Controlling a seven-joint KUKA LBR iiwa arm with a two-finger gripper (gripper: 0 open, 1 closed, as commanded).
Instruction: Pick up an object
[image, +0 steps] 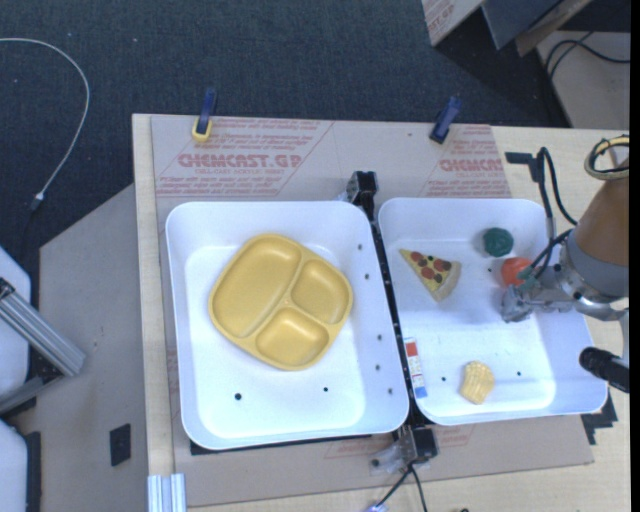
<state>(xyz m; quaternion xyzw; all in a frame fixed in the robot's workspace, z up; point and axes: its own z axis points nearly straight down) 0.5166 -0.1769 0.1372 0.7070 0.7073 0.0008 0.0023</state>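
Camera view: bench (250, 160) on dark carpet (100, 60), claw (515, 300) state impossible to tell.

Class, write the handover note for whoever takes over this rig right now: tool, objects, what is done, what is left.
Tool: low in the right bin, beside the orange-red object; grip state unclear.
Right bin also holds the pizza slice, green ball and yellow corn piece.
Left bin holds the yellow divided plate.
Done: nothing visibly lifted.
Left: grasp one object and raise it.
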